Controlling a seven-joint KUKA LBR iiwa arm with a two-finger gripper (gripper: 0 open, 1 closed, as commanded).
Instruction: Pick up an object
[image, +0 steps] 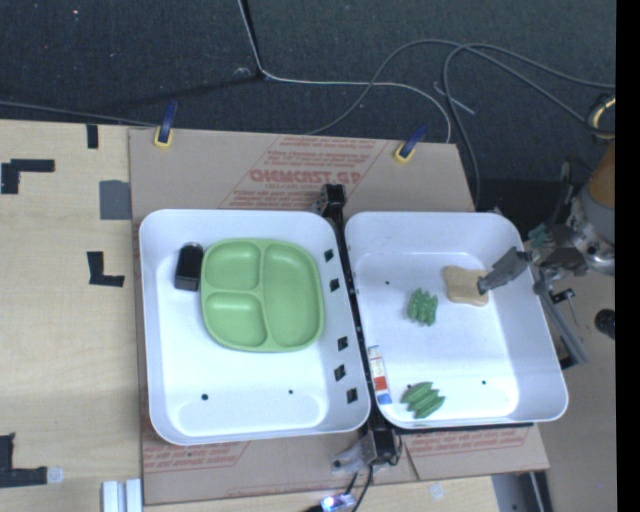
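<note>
Fingers cannot be made out well enough to judge their spread: a dark, slim tip of the gripper (497, 272) reaches in from the right over the right bin (500, 400) and ends at the edge of a tan object (462, 284), but whether it is clamped on that piece or merely touching it is unclear.

That tan object is a small, pale, rounded lump, something like a bit of bread or sponge, lying on the bin floor toward the upper right. Just to its left lies a small green ridged item (423, 307), and near the front wall a second green piece (423, 399), longer and leaf-like. A narrow strip with red and blue marks (377, 371) rests against the bin's left wall.

Across the divider, the left bin (240, 415) holds a light green divided plate (263, 296) with three compartments, and a small black block (188, 267) sits touching or just beside the plate's left rim.

Most of the arm (590, 225) is cut off at the right edge, its wrist parts blurred and hard to separate. Cables (400, 70) trail across the dark floor behind the bench.
</note>
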